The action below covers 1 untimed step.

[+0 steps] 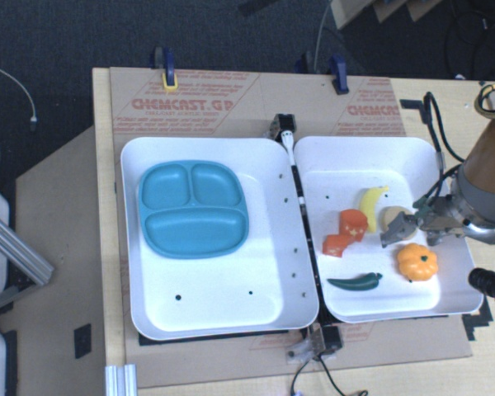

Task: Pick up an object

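1. Two white bins sit side by side on a brown board; the left bin [148, 295] holds a blue divided plate [195, 208] in its upper-left part, toward 10 o'clock from that bin's centre
2. The right bin [346, 159] holds the small things: a yellow banana [373, 199] near its middle, a red piece [354, 222] just at 7 o'clock from the banana, and a smaller red piece [336, 245] touching or just beside it at 7 o'clock again
3. A dark green pepper [355, 281] lies flat near the front edge of the right bin, at 6 o'clock from the red pieces
4. A small orange pumpkin [417, 262] with a green stem sits at 3 o'clock from the pepper – slightly higher in view, near the bin's right side
5. The arm [487, 180] comes in from 3 o'clock, and its gripper [398, 228] hangs low over the right bin, between the banana and the pumpkin, just at 11 o'clock from the pumpkin
6. A pale round thing [392, 216] lies just at the gripper's tip, beside the banana – whether it is touched I cannot tell
7. Whether the gripper is open or closed cannot be told from this slant; nothing is clearly seen between its tips
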Motion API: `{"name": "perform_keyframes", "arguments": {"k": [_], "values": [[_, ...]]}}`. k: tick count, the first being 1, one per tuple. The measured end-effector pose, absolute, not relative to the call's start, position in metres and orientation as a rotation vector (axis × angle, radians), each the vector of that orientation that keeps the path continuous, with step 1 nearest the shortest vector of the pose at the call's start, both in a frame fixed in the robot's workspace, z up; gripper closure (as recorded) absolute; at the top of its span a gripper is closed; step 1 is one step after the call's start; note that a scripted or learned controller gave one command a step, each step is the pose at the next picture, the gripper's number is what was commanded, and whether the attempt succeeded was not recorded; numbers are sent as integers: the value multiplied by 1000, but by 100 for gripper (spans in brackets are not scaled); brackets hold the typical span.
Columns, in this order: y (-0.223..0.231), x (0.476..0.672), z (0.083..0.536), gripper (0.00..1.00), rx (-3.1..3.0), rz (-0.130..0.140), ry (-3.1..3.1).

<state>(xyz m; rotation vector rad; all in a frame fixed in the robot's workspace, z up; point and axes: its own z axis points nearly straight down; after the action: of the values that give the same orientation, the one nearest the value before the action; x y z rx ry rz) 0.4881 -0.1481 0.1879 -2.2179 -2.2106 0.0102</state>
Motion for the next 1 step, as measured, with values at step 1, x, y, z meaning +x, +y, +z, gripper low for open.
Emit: {"name": "perform_keyframes", "arguments": {"k": [1], "values": [[-148,491,193,0,-2221,1,-2221]]}}
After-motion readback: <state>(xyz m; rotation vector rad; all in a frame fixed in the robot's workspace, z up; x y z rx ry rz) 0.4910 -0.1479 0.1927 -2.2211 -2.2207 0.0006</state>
